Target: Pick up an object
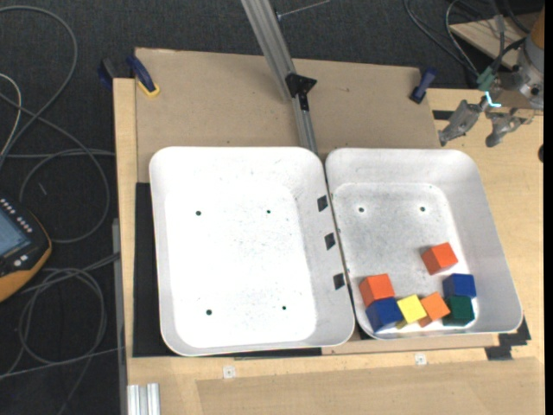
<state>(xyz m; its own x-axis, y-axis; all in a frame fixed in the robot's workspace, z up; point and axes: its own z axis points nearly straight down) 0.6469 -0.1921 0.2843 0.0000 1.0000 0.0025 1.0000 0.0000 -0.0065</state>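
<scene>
The right bin [471, 175] holds several small blocks near its front edge. One orange block [440, 257] sits apart, toward the right wall. Another orange block [376, 287], a blue block [384, 314], a yellow block [412, 309], a third orange block [435, 305], a second blue block [460, 284] and a green block [461, 309] cluster at the front. My gripper [477, 130] hangs at the far right, above the bench beyond the right bin's back corner. Its fingers are spread apart with nothing between them.
The left bin [164, 232] lies beside the right one, with black clips along the shared wall. A metal pole [272, 46] slants across the back of the bench. Blue clamps [143, 76] sit at the back corners. Cables lie on the floor at the left.
</scene>
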